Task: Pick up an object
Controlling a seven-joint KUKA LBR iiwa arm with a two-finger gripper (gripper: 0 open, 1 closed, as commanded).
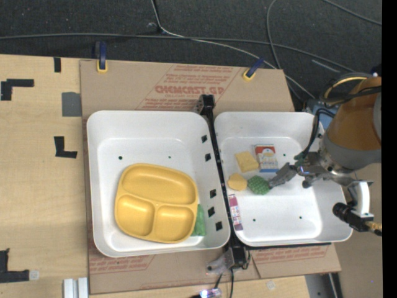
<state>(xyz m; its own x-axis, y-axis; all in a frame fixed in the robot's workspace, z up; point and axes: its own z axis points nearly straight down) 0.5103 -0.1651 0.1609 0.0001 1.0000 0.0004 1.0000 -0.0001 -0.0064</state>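
Fingers (284,176) just right of green object (259,185); touching unclear.

This looks like a robotics lab or test bench, not a home. A grey robot arm (350,135) with an orange band comes in at three o'clock. Two shallow white bins (102,166) sit side by side on a cardboard sheet (186,85), clipped down at twelve o'clock by clamps (101,59). Loose black cables (186,36) trail over a dark floor or mat along the top. The wooden bench (37,185) at nine o'clock bears black tape marks (61,148), probably for positioning, though I can't be sure.
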